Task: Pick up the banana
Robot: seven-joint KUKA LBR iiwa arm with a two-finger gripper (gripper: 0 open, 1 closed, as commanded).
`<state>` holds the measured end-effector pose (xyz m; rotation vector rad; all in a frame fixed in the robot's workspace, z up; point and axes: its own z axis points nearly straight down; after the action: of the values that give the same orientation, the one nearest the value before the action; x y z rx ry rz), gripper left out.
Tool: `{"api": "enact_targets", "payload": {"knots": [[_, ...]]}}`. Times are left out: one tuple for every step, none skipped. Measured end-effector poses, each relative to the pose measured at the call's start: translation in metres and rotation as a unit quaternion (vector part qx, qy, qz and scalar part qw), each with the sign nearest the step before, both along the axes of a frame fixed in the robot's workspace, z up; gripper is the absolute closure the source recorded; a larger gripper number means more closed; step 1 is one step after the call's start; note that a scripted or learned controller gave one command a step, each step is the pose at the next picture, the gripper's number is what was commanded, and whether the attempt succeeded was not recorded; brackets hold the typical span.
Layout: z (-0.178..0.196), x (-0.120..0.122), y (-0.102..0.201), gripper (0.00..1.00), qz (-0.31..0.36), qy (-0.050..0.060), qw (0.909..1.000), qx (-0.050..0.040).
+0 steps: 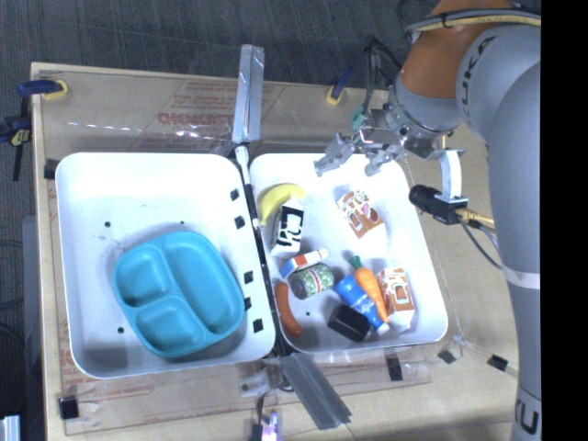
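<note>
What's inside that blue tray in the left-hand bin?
The blue tray has three compartments, and each shows only bare blue plastic, with no food or objects inside. The tray itself covers part of the left bin, so whatever lies beneath it cannot be seen.

Arm (510, 154) is smooth matte grey, thick rounded segments, KUKA-style lettering partly readable on the upper casing (only a few dark letters show). Orange band (441, 62) wraps the rounded joint above the wrist, glossy, with a pale cable (469, 21) running across its top edge. Below it a grey metal wrist flange, then the gripper (354, 157): bare silver-grey metal, two slim fingers (331, 162) with angular linkages, small bolts and brackets. Thin dark wires loop near the wrist. A white bracket hangs off the side carrying a small black cylindrical unit (434, 202) with a yellowish cable trailing from it.
</note>
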<state>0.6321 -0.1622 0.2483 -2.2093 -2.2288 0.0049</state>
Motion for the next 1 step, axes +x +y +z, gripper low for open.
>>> {"api": "enact_targets", "payload": {"knots": [[-0.0050,-0.0286,0.0782,0.00,-0.054,0.001,0.9985,-0.0003]]}}
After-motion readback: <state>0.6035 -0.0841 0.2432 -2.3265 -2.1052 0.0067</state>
